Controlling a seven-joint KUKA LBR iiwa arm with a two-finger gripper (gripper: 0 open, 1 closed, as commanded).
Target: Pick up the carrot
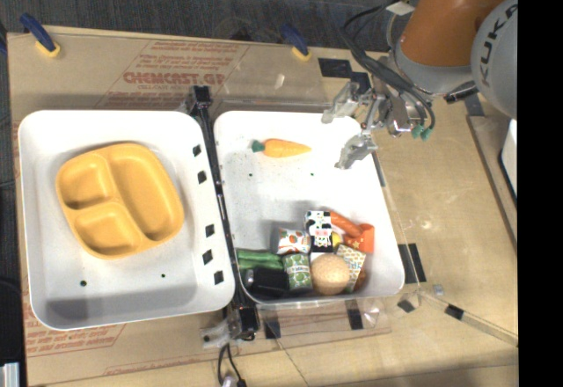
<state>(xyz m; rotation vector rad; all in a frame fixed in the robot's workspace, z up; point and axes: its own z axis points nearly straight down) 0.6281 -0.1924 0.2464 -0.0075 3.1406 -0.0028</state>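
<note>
A small orange carrot [283,148] with a green stem end lies flat near the back of the right white bin [264,200]. My gripper [347,132] hangs over the bin's back right corner, to the right of the carrot and apart from it. Its two fingers [355,150] are spread, and nothing is between them.
A yellow divided plate [119,198] sits in the left bin [53,288]. A heap of toy food [312,260] fills the right bin's front: a bun, small cartons, green and black pieces, an orange piece. Black clips run along the wall between the bins.
</note>
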